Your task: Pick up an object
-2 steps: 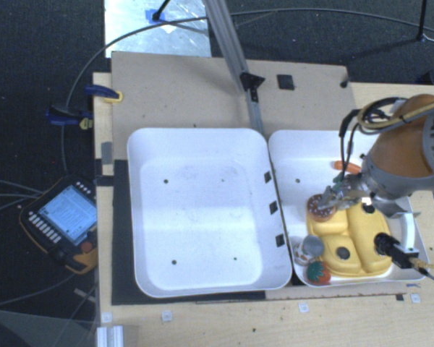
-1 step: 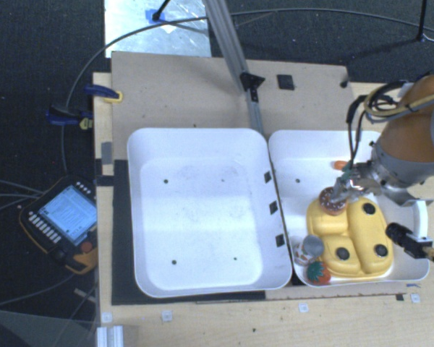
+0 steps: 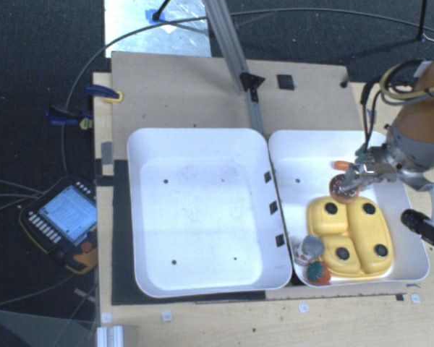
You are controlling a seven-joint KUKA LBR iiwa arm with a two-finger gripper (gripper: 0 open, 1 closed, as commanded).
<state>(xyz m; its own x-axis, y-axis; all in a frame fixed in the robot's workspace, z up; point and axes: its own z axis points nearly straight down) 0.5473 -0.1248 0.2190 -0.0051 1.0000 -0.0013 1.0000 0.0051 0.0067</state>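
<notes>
low in the right bin (image 3: 289, 166), a green-and-red toy (image 3: 317, 271) and grey cup (image 3: 311, 246) sit beside the yellow block (image 3: 351, 236). gripper (image 3: 349, 181) hovers over a small brown piece (image 3: 340, 186) — finger state, can't tell. reaching step; next, descend and close squarely.

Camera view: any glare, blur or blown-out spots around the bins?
Camera view: both white bins are bright, close to washed out, so their inner surfaces show little detail; a shiny floor patch at top left glares; the claw is soft and hard to resolve; the yellow object reads clearly.
</notes>
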